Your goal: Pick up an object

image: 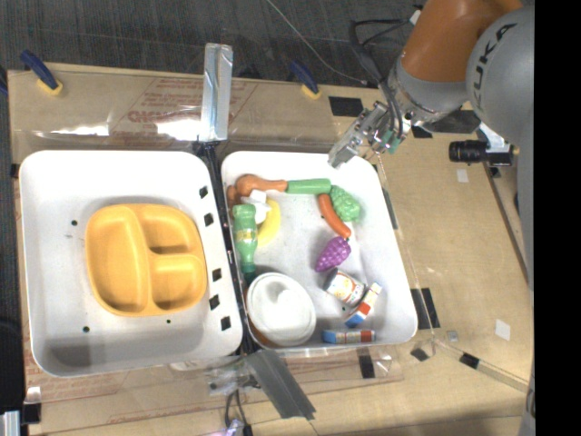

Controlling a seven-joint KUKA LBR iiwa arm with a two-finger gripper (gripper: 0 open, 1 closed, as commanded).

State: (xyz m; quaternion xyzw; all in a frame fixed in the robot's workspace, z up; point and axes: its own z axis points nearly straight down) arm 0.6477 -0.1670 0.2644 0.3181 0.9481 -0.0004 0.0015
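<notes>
The gripper point(349, 149) hangs over the far right corner of the right bin point(392, 243), its pale fingers tilted down toward the bin's rim; how far apart they stand cannot be told from this slanted view, and nothing shows between them. Just below and to the left of it lies a green cylinder point(309, 186), end to end with a tan drumstick-shaped toy point(254, 185). Directly beneath the gripper sit a knobbly green vegetable point(346, 203) and an orange carrot point(332, 216) touching it. Further down from the gripper rests a bumpy purple bunch of grapes point(332, 253), then a small tin with a red and white label point(344, 287), and a marker with red and blue ends point(349, 336) along the near wall. Down and to the left of the gripper stand a green bottle point(243, 234) beside a yellow banana point(269, 225), and a white cup point(280, 305) in the near corner. Well to the gripper's left, the left bin point(45, 262) holds a yellow divided tray point(145, 257)
</notes>
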